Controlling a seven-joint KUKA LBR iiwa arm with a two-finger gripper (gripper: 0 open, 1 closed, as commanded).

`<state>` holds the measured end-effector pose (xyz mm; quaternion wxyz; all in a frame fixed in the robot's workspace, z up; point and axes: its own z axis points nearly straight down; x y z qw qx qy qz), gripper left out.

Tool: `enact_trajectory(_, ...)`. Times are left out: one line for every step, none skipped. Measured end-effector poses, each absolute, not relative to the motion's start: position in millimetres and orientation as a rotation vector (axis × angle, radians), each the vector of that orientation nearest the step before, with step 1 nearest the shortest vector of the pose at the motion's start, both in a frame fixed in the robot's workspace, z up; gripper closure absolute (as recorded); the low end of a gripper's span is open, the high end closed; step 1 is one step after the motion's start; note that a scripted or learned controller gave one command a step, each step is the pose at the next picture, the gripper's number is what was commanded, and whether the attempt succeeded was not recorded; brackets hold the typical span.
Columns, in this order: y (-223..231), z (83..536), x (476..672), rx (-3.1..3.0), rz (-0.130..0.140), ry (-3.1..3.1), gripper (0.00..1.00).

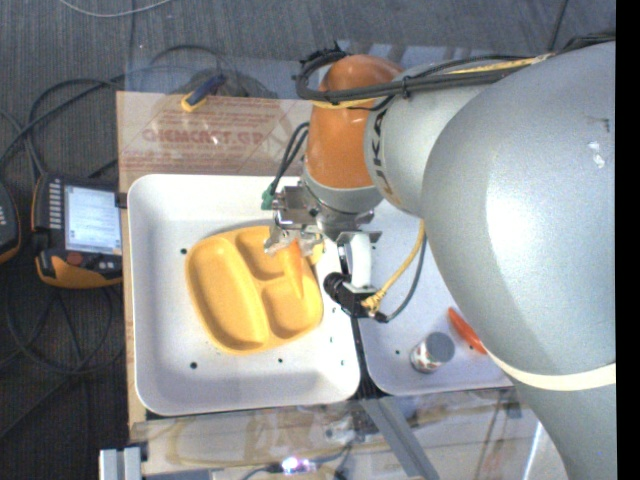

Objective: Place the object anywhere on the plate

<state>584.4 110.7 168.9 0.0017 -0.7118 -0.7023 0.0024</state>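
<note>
Nearest the camera's lower edge, in the right bin [395, 373], a small silver cylinder [432, 352] stands beside an orange object [464, 330] that is half hidden under the arm [520, 198]. Either could be the thing to move; I cannot tell which.

Farther in, the left bin [150, 268] carries the plate [250, 288], a yellow tray with several compartments, lying flat and tilted toward the bin's right wall.

Beyond that, the hand [285, 236] hangs over the plate's upper right rim, under the orange wrist band. Whether it is open or closed cannot be told from here, and nothing is visible in it.

If it does carry something, the sound move is probably to lower straight over a compartment's middle, away from the dividing ridges, and release low so nothing rolls.
</note>
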Motion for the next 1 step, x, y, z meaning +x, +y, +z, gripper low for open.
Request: enact_trajectory(110.7,169.1,584.5,-2.234,0.007,-2.204,0.0)
